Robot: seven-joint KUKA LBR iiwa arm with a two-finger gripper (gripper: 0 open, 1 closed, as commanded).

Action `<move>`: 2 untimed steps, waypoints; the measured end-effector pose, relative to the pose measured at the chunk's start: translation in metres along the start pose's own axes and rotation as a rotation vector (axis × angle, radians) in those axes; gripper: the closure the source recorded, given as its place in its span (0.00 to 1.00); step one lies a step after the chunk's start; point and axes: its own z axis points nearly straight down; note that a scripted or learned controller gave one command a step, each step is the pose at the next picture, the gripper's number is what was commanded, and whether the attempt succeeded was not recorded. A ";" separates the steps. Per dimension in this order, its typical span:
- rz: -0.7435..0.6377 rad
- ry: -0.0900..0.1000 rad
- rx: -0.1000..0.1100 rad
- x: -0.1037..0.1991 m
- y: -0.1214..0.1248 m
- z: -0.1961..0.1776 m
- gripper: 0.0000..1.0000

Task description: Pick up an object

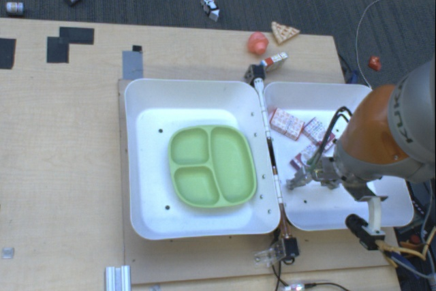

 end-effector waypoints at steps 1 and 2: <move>-0.002 0.000 -0.007 0.000 0.003 -0.011 1.00; -0.002 0.000 -0.006 0.001 0.002 -0.011 0.00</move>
